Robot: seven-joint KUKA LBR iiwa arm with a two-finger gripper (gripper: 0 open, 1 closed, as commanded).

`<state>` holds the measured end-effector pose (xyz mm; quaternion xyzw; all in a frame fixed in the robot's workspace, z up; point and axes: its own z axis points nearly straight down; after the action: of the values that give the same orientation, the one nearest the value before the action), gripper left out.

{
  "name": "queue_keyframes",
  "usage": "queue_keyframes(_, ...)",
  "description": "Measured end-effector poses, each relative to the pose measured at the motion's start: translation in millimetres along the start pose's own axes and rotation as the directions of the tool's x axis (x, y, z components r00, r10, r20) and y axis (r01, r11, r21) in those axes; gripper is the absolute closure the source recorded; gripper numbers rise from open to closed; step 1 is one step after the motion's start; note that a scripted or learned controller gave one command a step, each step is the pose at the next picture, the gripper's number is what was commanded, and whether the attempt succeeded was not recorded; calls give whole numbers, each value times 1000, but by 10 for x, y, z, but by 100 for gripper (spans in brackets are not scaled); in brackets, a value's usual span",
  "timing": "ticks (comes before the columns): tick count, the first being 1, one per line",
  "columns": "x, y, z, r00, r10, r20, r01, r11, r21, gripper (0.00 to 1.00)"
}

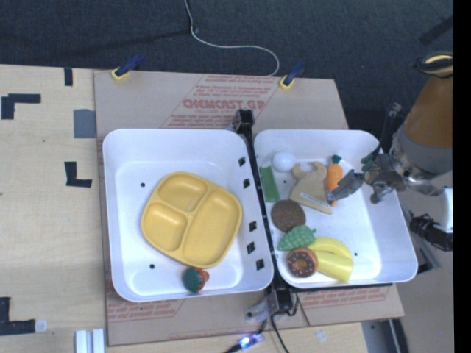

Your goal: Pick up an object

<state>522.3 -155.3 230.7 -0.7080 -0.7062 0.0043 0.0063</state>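
Observation:
The right bin (pixel 390 271) holds several toy foods. Among them are a white ball (pixel 283 159), a tan wedge (pixel 312 190), an orange carrot (pixel 334 174), a brown cookie (pixel 288 215), a green leafy piece (pixel 297 237), a chocolate donut (pixel 300 262) and a yellow banana (pixel 331 259). A green stick (pixel 268 184) lies along the bin's left wall. My gripper (pixel 343 188) hangs low over the bin's upper right part, its tip right beside the carrot and the wedge's right edge. Nothing is visibly held.
The left bin (pixel 121 197) holds a yellow divided plate (pixel 191 218) and a small red and green toy (pixel 195 279) near its front wall. The grey arm with its orange band (pixel 430 120) enters over the right bin's right rim. A white cable (pixel 221 43) lies behind the bins.

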Motion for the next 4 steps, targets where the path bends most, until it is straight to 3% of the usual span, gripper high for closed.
queue_keyframes(1, 2, 25, -70, 1000, -4, 2, 4, 1000, -13, 0)
queue_keyframes(2, -2, 121, 502, 1000, -4, 2, 4, 1000, -8, 0)
queue_keyframes(3, 53, 62, 967, 1000, -4, 2, 4, 1000, -8, 0)
queue_keyframes(4, 58, 75, 1470, 1000, -3, 3, 3, 1000, -15, 0)
